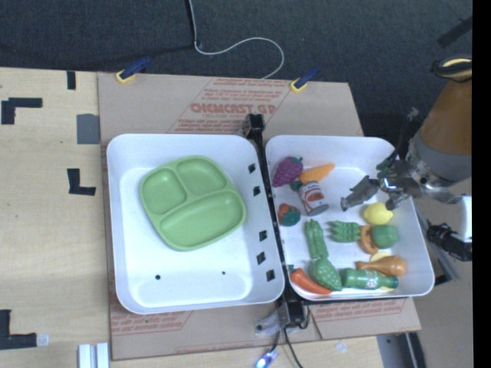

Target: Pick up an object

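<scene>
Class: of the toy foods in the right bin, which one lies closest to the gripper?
The yellow lemon, just below the gripper; the other toys lie farther left or lower.

A green divided plate (192, 202) is lying in the left white bin (126, 282), toward its upper half. This bin is sitting on a cardboard sheet (230, 106) with red lettering, which is extending beyond the bin's far side. Two clips, blue and yellow, (133, 69) (304, 79) are gripping the sheet's far edge, one above the bin's left corner, the other further right. A white cable (230, 48) is looping across the dark floor beyond the sheet.
</scene>
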{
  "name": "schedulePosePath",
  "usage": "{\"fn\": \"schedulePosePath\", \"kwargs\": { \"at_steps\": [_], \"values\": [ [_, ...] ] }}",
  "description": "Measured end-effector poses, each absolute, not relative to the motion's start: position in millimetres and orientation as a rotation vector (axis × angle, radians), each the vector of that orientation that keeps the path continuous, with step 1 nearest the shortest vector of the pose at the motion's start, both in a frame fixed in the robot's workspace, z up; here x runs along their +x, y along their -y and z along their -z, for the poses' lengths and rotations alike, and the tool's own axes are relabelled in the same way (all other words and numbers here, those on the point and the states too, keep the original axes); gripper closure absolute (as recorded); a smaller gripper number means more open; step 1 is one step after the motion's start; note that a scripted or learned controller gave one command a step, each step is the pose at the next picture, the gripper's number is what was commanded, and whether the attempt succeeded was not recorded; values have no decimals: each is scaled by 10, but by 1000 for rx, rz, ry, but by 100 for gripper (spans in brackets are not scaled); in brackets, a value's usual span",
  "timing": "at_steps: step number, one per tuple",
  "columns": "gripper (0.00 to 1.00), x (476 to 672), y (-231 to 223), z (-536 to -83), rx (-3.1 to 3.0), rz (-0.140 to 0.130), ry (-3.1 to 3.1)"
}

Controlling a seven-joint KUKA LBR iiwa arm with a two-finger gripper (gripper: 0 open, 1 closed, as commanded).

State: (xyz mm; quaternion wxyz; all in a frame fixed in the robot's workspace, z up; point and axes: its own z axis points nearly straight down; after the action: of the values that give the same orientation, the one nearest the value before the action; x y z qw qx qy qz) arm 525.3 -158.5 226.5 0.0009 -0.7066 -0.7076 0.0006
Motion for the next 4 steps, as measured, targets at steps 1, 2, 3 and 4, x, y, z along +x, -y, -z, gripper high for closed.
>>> {"fn": "schedulePosePath", "kwargs": {
  "at_steps": [1, 2, 3, 4],
  "values": [
    [0, 4888, 1064, -4104, -2222, 17, 2238],
    [100, 4893, 1082, -4108, -2218, -2, 2226],
    [100, 4839, 1244, -4811, -2226, 6, 2227],
    [100, 4817, 1559, -3104, -2216, -16, 2208]
  ]
}}
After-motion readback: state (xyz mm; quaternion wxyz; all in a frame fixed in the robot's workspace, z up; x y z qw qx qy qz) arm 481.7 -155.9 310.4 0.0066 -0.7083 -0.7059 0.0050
